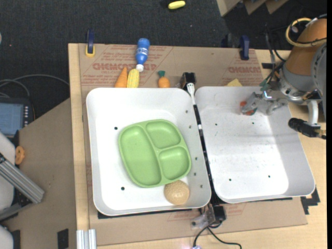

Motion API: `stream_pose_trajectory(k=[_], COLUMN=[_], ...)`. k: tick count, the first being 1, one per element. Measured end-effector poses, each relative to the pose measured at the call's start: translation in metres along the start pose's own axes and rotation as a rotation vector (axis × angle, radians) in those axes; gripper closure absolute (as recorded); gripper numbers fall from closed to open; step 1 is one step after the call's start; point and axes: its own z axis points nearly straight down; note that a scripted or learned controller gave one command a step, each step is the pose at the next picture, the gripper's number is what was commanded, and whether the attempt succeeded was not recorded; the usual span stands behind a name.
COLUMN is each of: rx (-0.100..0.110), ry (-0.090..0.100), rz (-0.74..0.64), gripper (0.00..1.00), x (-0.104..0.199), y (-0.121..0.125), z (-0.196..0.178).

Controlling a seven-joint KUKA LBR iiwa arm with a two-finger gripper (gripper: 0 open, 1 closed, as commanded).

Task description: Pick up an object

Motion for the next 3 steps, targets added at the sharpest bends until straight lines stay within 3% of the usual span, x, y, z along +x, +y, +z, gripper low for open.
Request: stream_pose_trajectory(k=[1,2,3], rx=[-0.020,-0.026,-0.018], ry=[-0.022,-0.020,-0.019], rz=[-0.004,-0.008,-0.009], gripper=[1.00,1.00,1.00], x=[-0.001,0.088,0.174], y=[0.002,-0.042,-0.063], z=[-0.011,-0.101,-0.094])
